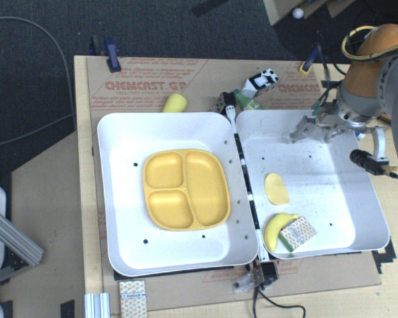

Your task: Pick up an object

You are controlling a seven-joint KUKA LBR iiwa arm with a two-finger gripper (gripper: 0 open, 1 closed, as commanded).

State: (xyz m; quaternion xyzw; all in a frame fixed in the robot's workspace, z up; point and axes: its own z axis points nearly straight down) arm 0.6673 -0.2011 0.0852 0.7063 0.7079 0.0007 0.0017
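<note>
- At the right bin's (358, 234) far edge, the gripper (316, 128) hangs over the white floor near the back wall, nothing under it or between it and the floor that I can make out.
- Can't tell if the gripper is released or clenched; too small and blurred from here.
- Arm (371, 71) comes in from the right, grey with the orange band up top by the frame edge.
- Objects to pick sit in the right bin's near half, well apart from the gripper:
- banana (276, 228), curved, at the near left corner close to the divider between bins.
- small patterned box (298, 232), touching or just beside the banana on its right, tilted.
- pale yellow flat oval piece (276, 188), lying alone a bit further back from the banana, near the left wall.
- Left bin (119, 177) holds a yellow divided plate (186, 189), three compartments, roughly centred.
- Outside the bins on the board (146, 78): a yellow lemon-like thing (175, 103) behind the left bin, a black-and-white toy (262, 80) behind the gap between bins.
- Blue clamp (110, 53) on the board's far left corner.
- Small packet (132, 298) on the near edge below the left bin.
</note>
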